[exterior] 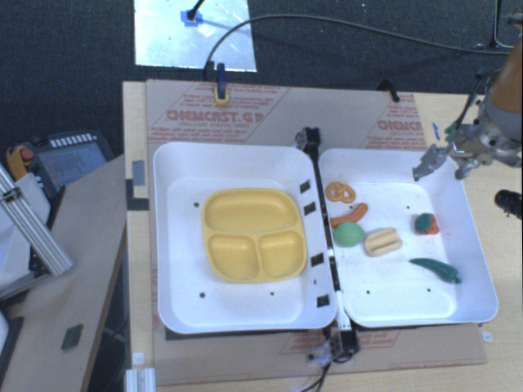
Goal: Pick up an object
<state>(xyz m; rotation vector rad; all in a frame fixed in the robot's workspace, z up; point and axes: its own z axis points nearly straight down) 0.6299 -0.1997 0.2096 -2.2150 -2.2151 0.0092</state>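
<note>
- The candidates for picking all lie in the right bin point(470, 219): a pretzel point(340, 192) near its upper left, an orange sausage-like piece point(351, 214) just below that, a green ball point(349, 234) touching or almost touching a small hot-dog bun point(382, 241), a red-and-green piece like a strawberry point(425, 224) further right, and a dark green pepper point(436, 269) toward the near right corner.
- The left bin point(176, 243) holds a yellow divided tray point(252, 233).
- The claw point(446, 162) hangs above the right bin's far right corner, well apart from every item; its fingers look spread and hold nothing.
- Risks, as I judge them: the ball could roll away from a closing finger and nudge the bun; the pretzel and pepper lie flat, so the fingers may scrape the bin floor and shut on air.
- A descent near the bin wall could clip the rim, since the claw sits close to that corner above the counter point(245, 96).
</note>
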